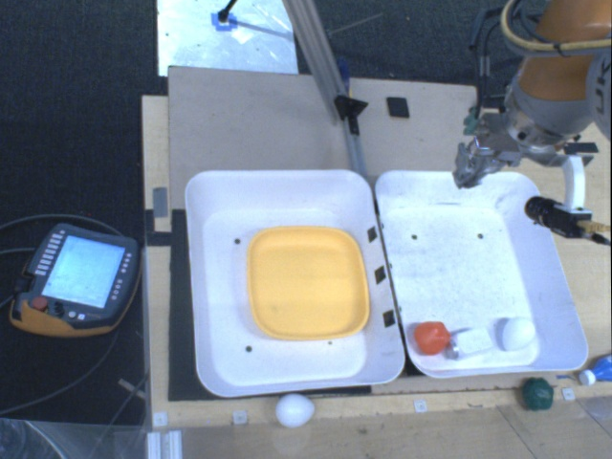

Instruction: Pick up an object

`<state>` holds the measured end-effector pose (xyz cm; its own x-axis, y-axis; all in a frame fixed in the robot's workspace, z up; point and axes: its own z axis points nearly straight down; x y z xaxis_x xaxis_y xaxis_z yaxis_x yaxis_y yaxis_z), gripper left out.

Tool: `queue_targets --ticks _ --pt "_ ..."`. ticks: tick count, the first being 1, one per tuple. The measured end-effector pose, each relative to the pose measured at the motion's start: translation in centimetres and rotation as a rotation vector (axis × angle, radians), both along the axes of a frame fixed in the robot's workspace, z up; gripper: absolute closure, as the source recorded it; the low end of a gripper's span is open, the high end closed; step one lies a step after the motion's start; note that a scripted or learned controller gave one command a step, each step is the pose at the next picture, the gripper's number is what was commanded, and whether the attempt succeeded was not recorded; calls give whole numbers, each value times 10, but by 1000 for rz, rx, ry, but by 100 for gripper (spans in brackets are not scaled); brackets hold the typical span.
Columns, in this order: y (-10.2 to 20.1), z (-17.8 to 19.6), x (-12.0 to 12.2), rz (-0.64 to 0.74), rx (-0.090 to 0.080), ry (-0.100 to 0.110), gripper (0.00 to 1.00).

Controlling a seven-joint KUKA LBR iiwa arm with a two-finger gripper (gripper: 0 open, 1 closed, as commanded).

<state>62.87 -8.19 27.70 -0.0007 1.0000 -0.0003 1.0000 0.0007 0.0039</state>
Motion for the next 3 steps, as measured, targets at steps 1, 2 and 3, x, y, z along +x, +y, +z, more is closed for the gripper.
queue_targets --ticks 1,2,3 --pt "56 -16 -5 4 1 4 100" --pt "101 -15 -9 4 1 3 100" --pt "158 -18 -27 5 2 4 100"
